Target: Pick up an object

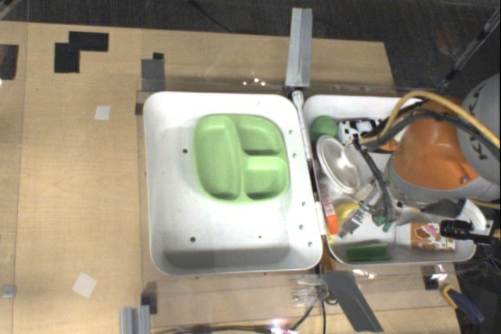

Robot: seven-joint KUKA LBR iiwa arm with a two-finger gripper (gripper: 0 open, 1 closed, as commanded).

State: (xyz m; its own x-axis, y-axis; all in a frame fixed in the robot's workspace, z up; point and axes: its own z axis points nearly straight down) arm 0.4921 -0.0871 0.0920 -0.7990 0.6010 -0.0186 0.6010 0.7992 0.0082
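Green tray [239,156] in left bin [168,192] — right bin [344,253] cluttered (fingers' [358,219] state unclear).

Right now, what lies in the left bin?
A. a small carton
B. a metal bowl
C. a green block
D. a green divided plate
D: the green divided plate lies alone in the left bin, while the metal bowl, the green block and the carton are all in the right bin.
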